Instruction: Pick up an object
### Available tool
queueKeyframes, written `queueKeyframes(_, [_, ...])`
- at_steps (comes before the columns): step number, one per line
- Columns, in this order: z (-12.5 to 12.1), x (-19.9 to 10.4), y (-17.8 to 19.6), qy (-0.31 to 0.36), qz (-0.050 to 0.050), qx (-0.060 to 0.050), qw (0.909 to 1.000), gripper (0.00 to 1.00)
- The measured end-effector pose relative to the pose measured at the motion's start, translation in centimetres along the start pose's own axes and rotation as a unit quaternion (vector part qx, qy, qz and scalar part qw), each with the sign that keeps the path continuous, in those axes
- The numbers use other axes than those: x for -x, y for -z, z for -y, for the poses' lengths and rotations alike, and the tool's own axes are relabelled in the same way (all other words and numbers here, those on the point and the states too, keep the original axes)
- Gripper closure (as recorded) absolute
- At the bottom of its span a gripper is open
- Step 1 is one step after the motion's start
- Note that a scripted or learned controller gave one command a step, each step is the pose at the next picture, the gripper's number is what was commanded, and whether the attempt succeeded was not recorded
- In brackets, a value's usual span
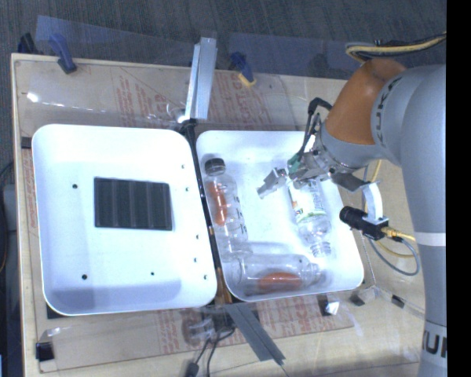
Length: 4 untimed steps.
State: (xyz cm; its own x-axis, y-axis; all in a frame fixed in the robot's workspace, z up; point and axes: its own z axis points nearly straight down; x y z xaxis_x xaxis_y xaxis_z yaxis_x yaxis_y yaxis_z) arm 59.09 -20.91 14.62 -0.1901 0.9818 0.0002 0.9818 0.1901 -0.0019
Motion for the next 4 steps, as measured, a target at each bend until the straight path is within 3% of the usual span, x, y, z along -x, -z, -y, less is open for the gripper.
queueKeyframes(1, [0.0,0.0,0.0,0.0,0.0,0.0,1.0,0.0])
queueKeyframes(2, [-1.1,0.3,-1.2,-0.059,0.0,0.001,0.9983,0.0])
queueKeyframes(3, [1.7,-0.3,5.0,0.001,0.001,0.001,1.0,0.0])
queueKeyframes(4, [-0.3,0.0,2.7,0.025,0.001,0.001,0.9997,0.0])
